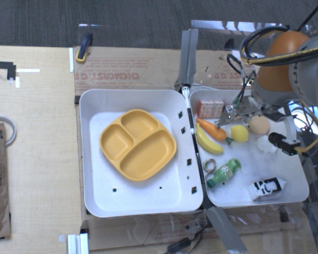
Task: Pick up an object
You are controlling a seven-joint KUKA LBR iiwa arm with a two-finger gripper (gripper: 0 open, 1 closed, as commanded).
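Beside the gripper (234, 114), whose opening cannot be told, are counted one carrot (212, 129), one banana (208, 141), one lemon (239, 134), one egg (259, 125); one bottle (222, 173) lies below.

Two white bins (90, 157) sit side by side. The left one holds one yellow divided plate (138, 144). The right one holds one banana (208, 141), one carrot (212, 129), one lemon (239, 134), one egg (259, 125), one green bottle (223, 173), one pink box (210, 109) and one black-and-white carton (267, 187).
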